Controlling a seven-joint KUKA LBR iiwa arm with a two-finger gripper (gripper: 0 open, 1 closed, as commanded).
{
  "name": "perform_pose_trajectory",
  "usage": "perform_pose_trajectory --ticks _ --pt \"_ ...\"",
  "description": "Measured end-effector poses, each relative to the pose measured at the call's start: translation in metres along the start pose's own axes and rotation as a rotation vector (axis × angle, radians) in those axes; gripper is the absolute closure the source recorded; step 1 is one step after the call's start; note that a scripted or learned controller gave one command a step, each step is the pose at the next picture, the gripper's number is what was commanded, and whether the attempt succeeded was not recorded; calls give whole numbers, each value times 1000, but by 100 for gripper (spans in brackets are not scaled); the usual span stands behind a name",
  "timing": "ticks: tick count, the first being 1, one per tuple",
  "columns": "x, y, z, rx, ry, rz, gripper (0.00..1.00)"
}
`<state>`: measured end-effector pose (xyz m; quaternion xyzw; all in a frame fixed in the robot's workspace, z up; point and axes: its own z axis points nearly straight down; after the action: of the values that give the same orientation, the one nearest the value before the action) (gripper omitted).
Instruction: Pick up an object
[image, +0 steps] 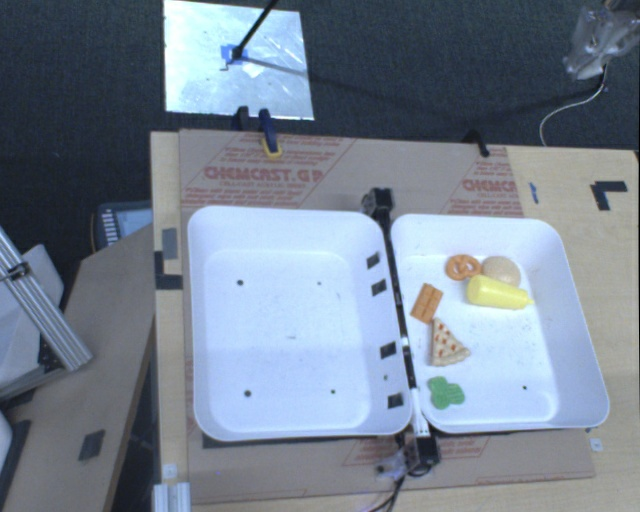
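The right bin (570, 330) holds several toy foods. A brown pretzel (462, 267) lies next to a tan round bun (501, 269), with a yellow wedge (496, 293) just in front of them. An orange cracker (427, 302), a pizza slice (447, 343) and a green leafy piece (446, 393) lie along the bin's left side. My gripper (598, 42) appears as a blurred grey shape at the top right corner, far behind the bins and well away from every object.
The left bin (210, 330) stands beside the right one, joined by a black clipped divider (395, 310). A shiny square plate (238, 60) lies on the dark floor behind. A white cable (565, 108) loops near the bench's back right.
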<state>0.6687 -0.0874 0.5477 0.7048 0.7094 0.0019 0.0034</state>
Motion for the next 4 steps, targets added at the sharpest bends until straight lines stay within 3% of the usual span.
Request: perform_pose_trajectory --ticks 1,2,3,4 --pt "78 0 13 6 4 -5 100" --pt "179 -8 64 10 4 -7 100" --pt "275 -1 135 13 5 -6 100" --pt "179 -80 95 5 1 14 100"
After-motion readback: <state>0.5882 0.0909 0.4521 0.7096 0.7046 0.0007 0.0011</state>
